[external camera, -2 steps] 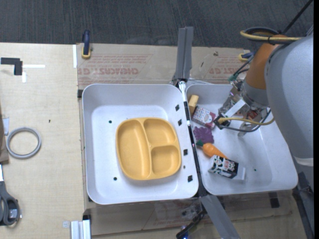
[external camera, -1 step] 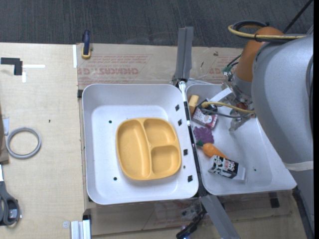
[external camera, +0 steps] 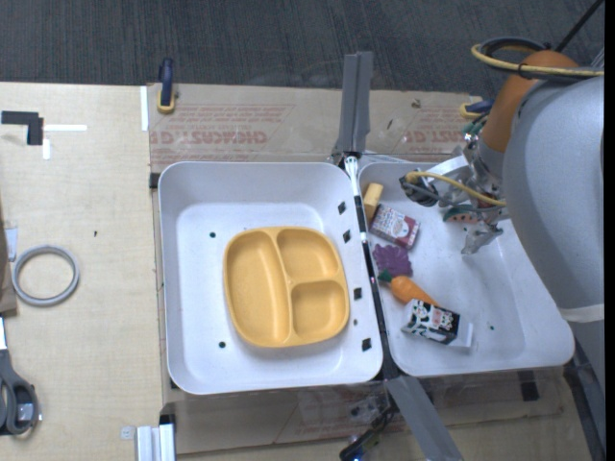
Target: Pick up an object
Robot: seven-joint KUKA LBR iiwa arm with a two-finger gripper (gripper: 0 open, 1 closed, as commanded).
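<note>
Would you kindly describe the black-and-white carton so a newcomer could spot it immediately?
Start at the right-hand bin, the one without the yellow divided plate. Along its left side lies a line of small items; the carton is the nearest of them, just below the orange carrot. It alone has cow-like black and white patches.

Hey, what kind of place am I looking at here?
Most likely a robotics lab bench set up for grasping trials. A grey arm reaches over two white bins; one holds a yellow divided tray, the other toy food such as a carrot. Tape and scissors lie nearby.
</note>
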